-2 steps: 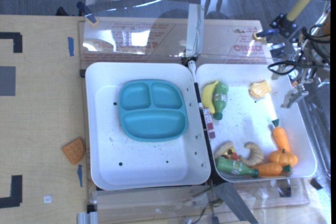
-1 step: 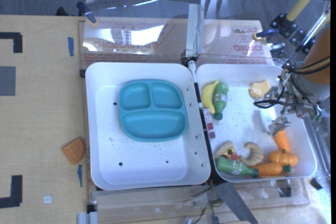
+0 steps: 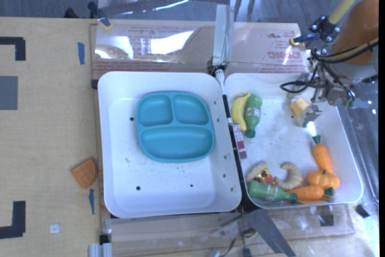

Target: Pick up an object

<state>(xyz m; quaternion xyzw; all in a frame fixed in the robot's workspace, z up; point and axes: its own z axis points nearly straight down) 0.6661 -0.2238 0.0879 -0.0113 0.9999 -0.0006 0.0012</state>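
Two white bins on the table (image 3: 48, 129): left bin (image 3: 114, 189) with one teal divided plate (image 3: 174, 126). Right bin (image 3: 352, 183): one banana (image 3: 240, 109), two green bottles (image 3: 252, 112), two carrots (image 3: 322, 156), one pumpkin (image 3: 325, 179), one croissant (image 3: 292, 174). Fingers (image 3: 308, 112) pinching one pale yellow block (image 3: 299, 107).

A robotics lab: 2 white bins (image 3: 114, 147) sit on a plywood table (image 3: 42, 129) marked with blue tape (image 3: 80, 52), backed by clear plastic shields (image 3: 162, 27).

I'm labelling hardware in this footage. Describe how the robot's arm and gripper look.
The arm enters from the right: a rounded orange section with a slim yellow rod running up past it. Black cables loop around the wrist. The gripper is small, dark grey metal hardware with pale tips.
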